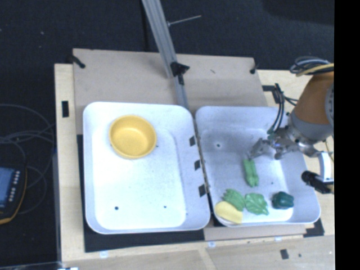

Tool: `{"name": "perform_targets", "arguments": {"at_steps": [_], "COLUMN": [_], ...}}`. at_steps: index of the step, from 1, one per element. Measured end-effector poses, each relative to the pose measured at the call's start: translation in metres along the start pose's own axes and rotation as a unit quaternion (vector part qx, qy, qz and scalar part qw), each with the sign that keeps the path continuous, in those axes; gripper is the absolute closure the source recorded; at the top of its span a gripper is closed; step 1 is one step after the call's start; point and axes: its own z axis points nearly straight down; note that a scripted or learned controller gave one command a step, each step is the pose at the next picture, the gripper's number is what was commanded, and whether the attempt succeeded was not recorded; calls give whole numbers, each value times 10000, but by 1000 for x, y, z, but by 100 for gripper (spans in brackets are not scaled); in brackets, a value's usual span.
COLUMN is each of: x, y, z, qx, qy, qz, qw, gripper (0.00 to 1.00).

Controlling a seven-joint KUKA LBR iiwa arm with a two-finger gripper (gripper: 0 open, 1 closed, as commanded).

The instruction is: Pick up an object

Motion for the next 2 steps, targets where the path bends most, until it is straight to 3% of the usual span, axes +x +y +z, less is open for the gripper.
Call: {"name": "perform_targets", "arguments": {"at_steps": [1, 2], "x": [0, -6], "y": [2, 4], "z": [-14, -58], "qx": [-35, -44], "qy": [-3, -8], "qz": [0, 0], "qw": [10000, 10000], "gripper": [100, 100]}}
